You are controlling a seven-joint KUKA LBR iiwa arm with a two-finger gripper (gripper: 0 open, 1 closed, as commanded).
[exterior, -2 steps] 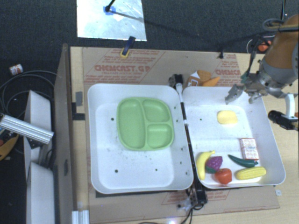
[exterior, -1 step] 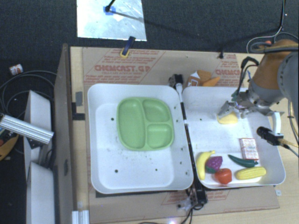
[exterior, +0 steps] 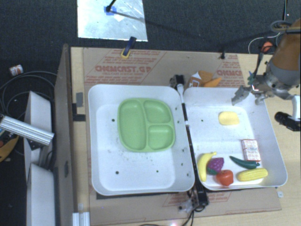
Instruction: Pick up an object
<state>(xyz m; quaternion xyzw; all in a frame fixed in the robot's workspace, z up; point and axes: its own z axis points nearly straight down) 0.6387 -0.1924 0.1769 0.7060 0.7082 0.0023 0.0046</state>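
Note:
My gripper (exterior: 249, 97) hangs over the far right corner of the right bin (exterior: 207, 109), open with nothing between its fingers. A pale yellow lump (exterior: 229, 118) lies just below and left of it, apart from the fingers. At the bin's near side lie a red-and-white box (exterior: 250, 149), a dark green vegetable (exterior: 244, 162), a corn cob (exterior: 252, 174), a red vegetable (exterior: 225, 177), purple grapes (exterior: 216, 164) and a banana (exterior: 205, 164).
The left bin (exterior: 106, 140) holds a green divided plate (exterior: 145, 125). An orange piece (exterior: 210, 82) lies on the cardboard behind the right bin. The middle of the right bin is bare white floor.

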